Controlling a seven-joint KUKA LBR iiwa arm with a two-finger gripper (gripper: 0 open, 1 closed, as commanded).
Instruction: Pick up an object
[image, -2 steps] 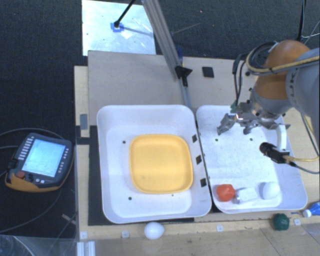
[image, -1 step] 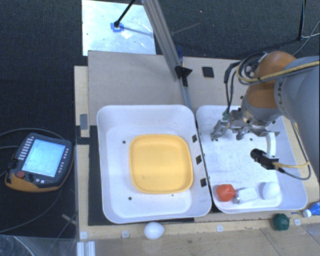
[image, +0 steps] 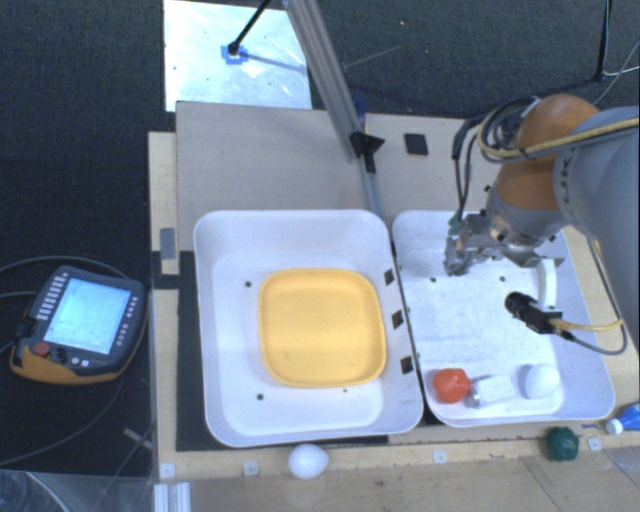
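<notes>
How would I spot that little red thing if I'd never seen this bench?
Find the right-hand white bin, the one without the yellow plate. Along its near edge lie three small items; the red object is the leftmost, beside a small white piece and a white ball. It is that bin's only red item.

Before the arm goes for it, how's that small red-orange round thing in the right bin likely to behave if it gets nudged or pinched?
The small red-orange rounded object looks ball-like, so a nudge would probably roll it along the right white bin. Its surface looks smooth, so it may squirt out of the jaws if pinched off-centre. It lies beside a small white block-like piece, which might stop it rolling that way.
</notes>
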